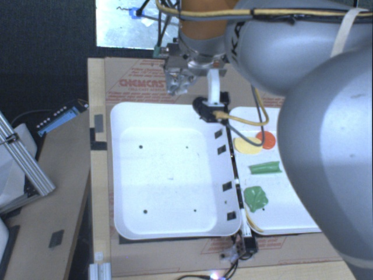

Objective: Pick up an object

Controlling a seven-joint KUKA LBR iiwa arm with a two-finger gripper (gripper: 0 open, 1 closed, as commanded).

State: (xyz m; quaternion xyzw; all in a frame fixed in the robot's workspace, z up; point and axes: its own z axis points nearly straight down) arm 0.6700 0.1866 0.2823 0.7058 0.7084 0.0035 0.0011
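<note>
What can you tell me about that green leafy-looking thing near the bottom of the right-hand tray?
The green leafy thing lies flat on the floor of the right white bin, close to the divider between the two bins. It is bright green with a lumpy, ruffled outline, like a toy lettuce leaf, and looks like plastic or rubber. Nothing grips it; the gripper is up past the bins' far edge. A longer green piece lies just beyond it, apart. The grey arm hides the bin's right side.
</note>
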